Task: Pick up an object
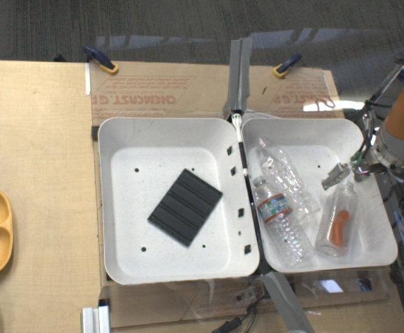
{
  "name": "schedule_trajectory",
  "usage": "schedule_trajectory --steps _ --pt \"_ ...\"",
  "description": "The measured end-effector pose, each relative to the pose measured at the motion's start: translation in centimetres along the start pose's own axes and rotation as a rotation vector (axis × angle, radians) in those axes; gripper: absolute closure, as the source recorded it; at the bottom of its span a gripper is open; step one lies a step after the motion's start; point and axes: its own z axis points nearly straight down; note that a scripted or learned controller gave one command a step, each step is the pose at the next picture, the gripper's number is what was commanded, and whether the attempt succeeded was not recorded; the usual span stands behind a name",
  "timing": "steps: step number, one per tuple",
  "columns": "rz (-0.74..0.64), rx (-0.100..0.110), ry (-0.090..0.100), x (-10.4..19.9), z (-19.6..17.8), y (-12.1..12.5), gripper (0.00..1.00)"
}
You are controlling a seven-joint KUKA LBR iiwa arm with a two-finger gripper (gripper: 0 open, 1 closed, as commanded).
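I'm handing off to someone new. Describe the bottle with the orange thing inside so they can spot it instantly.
Start at the right white bin, where the gripper hangs. Two clear plastic items lie there; take the one nearer the bin's right wall, just below the gripper. Unlike the crumpled labelled bottle by the divider, this clear bottle is smooth and holds an orange piece.

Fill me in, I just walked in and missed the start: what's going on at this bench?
A robot arm reaches in from the right over the right bin, its gripper just above a clear container with something orange inside. A crushed plastic bottle lies beside it in that bin. The left bin holds a flat black pad. Nothing is visibly lifted yet.
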Motion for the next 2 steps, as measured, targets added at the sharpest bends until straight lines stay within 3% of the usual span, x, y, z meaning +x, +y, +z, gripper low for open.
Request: schedule_trajectory --steps 1,2 --pt "-0.202 -0.035 -0.019 0.94 1.73 -4.21 0.0" --pt "-0.203 -0.035 -0.019 0.96 1.74 -4.21 0.0"
